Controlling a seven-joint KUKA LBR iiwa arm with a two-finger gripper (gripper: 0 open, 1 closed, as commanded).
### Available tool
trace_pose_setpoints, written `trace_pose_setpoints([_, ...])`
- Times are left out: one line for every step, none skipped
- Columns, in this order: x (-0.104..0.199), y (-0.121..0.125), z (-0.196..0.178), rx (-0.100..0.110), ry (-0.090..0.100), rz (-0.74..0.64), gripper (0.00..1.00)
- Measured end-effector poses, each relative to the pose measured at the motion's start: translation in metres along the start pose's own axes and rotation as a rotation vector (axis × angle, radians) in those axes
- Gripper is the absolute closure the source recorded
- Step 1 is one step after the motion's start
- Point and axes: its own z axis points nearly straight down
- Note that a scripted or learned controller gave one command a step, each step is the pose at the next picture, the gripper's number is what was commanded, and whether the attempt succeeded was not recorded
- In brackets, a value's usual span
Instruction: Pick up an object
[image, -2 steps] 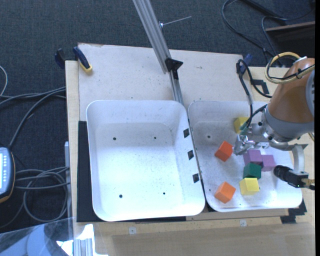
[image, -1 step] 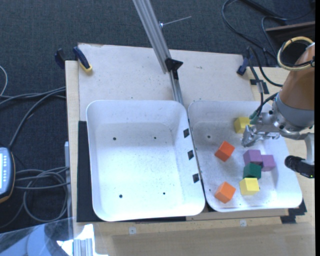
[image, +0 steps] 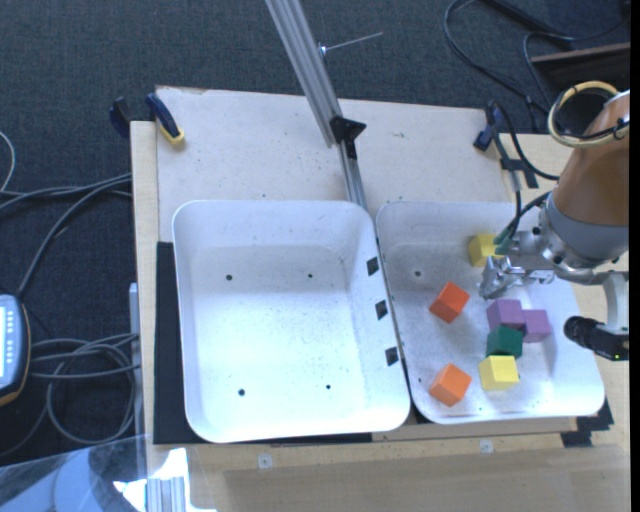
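Observation:
The right bin (image: 415, 235) holds several small blocks. A yellow block (image: 481, 248) lies near its back, an orange one (image: 449, 301) in the middle, and another orange one (image: 451, 383) near the front rim. A purple piece (image: 520, 318), a green block (image: 504, 342) and a yellow block (image: 499, 372) cluster on the right. My gripper (image: 495, 282) hangs low over the bin, between the back yellow block and the purple piece, with nothing visibly between its fingers.
The left bin (image: 200, 235) stands beside the right one, with a dark divider strip between them. A metal pole (image: 312, 75) slants over the bench at the back. Cables and clamps (image: 165, 118) lie at the bench corners.

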Motion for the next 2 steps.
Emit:
trace_pose_setpoints([0.064, 0.011, -0.008, -0.004, 0.003, -0.007, 1.00])
trace_pose_setpoints([0.113, 0.015, -0.023, -0.005, 0.002, -0.007, 1.00])
